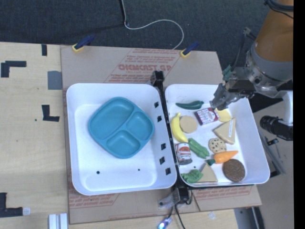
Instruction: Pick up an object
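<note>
Two shallow white bins sit side by side on a bench topped with brown cardboard. The left bin holds one thing: a blue sectioned plate with three compartments, lying flat near the middle.

The right bin is crowded with small toy foods. A green chili pepper lies near the back wall. Below it a yellow banana curves along the left side, touching a round tan cookie. A small dark red packet lies just right of the cookie, beside a yellow block like cheese. Further forward are a pale wedge, a chocolate chip cookie, a green pickle, a small can, an orange carrot, a round brown patty, a tan triangular slice and a green leafy piece.

The gripper reaches in from the right, over the back right part of this bin, its dark fingers low above the red packet and yellow block. How far apart the fingers are cannot be told, nor whether they touch either item. Nothing is seen lifted. Behind it the grey arm rises to an orange band.

A white cable loops across the dark floor behind the bench.
</note>
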